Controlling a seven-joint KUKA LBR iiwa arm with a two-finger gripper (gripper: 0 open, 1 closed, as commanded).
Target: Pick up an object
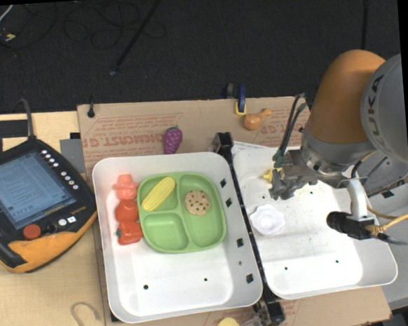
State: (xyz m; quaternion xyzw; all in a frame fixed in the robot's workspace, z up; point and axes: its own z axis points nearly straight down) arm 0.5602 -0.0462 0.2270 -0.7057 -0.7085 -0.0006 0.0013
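Two white bins sit side by side on the bench. The left bin (129, 284) holds a green divided tray (169, 233) with a yellow corn cob (157, 193) in its upper left section and a speckled cookie (197, 202) in its upper right one. A red and pink bottle-shaped toy (127, 210) lies just beside the tray's left edge.

The right bin (325, 269) holds a small white lidded cup (266, 220) near its left wall, and a bit of yellow (268, 177) shows beside the tool. The gripper (282, 188) hangs low over the upper left part of this bin, dark and bunched against the white floor, just above and to the right of the cup but apart from it. Its spread cannot be told from this angle, and nothing is plainly seen held in it. The yellow scrap may be touching it; the view is too poor there to be sure.

Outside the bins, a purple grape-like toy (172, 139) and an orange pear-like toy (255, 119) lie on the cardboard (131, 129) behind, and a teach pendant (31, 200) rests at the left.
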